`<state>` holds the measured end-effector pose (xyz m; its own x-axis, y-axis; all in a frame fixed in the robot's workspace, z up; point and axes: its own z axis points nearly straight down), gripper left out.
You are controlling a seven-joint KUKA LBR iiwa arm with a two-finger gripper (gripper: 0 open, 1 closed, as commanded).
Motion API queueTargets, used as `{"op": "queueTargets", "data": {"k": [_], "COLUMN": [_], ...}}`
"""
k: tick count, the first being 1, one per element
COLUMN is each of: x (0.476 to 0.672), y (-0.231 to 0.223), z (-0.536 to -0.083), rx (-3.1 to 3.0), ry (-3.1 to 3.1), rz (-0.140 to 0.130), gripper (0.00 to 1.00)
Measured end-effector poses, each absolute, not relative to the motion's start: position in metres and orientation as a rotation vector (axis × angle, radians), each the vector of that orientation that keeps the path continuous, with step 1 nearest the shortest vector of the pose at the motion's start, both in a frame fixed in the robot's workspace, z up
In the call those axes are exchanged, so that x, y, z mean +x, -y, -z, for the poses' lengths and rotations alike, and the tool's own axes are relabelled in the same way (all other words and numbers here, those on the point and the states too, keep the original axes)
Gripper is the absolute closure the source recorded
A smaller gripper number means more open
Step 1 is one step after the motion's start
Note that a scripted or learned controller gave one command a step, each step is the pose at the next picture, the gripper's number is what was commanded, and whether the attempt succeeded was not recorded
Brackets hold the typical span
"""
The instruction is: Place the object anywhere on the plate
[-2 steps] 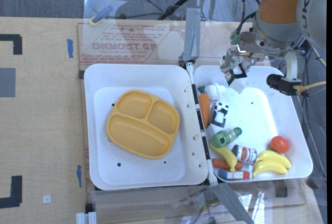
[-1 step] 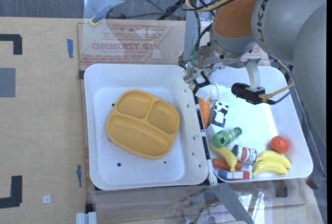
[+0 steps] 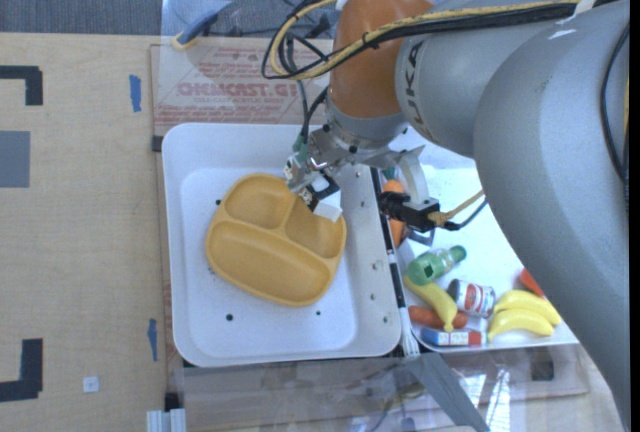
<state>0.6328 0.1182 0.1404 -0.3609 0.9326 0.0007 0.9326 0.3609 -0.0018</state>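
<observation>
A yellow-orange plate (image 3: 272, 240) with three compartments lies tilted in the left white bin (image 3: 200, 320). My gripper (image 3: 312, 182) hangs over the plate's far right rim, at the edge of the upper right compartment. Dark fingers and a small white piece show under the wrist, but I cannot make out how they stand or whether anything is between them. The grey arm with its orange band covers the space above the gripper.
The right bin (image 3: 500, 220) holds a green bottle (image 3: 433, 265), bananas (image 3: 520, 313), a small can (image 3: 472, 298) and other toy food near its front. An orange item (image 3: 397, 190) lies by the divider. A clear sheet with red lettering (image 3: 230, 85) sits behind the left bin.
</observation>
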Motion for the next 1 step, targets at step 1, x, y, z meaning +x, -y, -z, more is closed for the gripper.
{"op": "queueTargets", "data": {"k": [1], "x": [0.6145], "y": [-0.1226], "z": [-0.1553], "rx": [-1.757], "ry": [2.601], "rz": [-0.002], "gripper": [1.00]}}
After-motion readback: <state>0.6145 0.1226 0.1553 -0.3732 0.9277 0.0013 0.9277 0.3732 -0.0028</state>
